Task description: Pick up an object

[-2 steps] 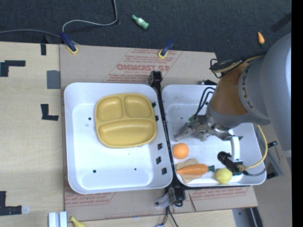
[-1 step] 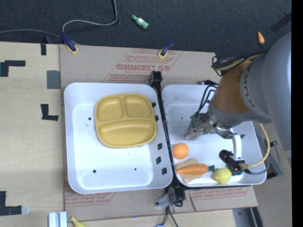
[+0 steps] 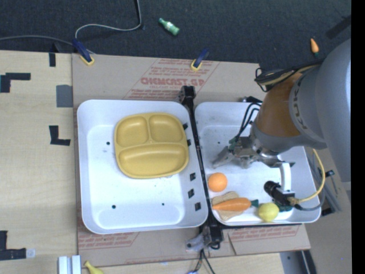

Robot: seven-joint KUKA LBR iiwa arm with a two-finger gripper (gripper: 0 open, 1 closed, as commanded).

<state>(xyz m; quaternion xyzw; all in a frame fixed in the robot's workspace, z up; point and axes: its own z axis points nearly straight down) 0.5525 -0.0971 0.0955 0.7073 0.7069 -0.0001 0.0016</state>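
My gripper (image 3: pixel 226 153) hangs over the middle of the right bin (image 3: pixel 217 119), pointing left, its fingers spread with nothing between them. Just below it lies an orange ball (image 3: pixel 217 182), apart from the fingertips. At the bin's front edge an orange carrot (image 3: pixel 235 205) with a green end rests against a tan bread-like piece (image 3: pixel 223 197), and a yellow lemon (image 3: pixel 268 212) sits to their right.
A yellow divided plate (image 3: pixel 152 144) lies in the left bin (image 3: pixel 97 170). A black divider (image 3: pixel 195 153) separates the two bins. A small green object (image 3: pixel 169 26) lies on the dark floor beyond the bench. The arm covers the right bin's right side.
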